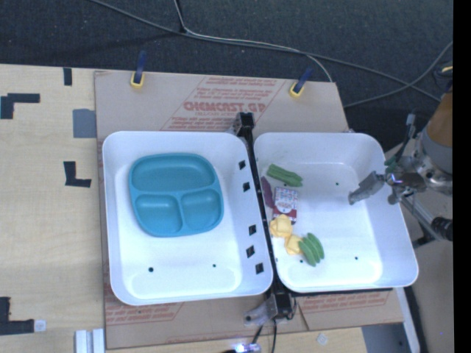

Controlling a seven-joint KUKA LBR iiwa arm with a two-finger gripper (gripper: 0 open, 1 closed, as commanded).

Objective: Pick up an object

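Over the right bin's [368, 149] right edge hangs the gripper [366, 190] — whether clenched or released, I cannot tell. Well to its left lie a green piece [284, 175], a dark red packet [285, 199], yellow pieces [283, 230], another green piece [312, 248]. Farther left — a blue plate [176, 194].

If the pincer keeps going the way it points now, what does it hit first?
The pincer points left and slightly down over the right bin. Bare bin floor comes first, then probably the green piece or the yellow pieces, though its height is unclear.
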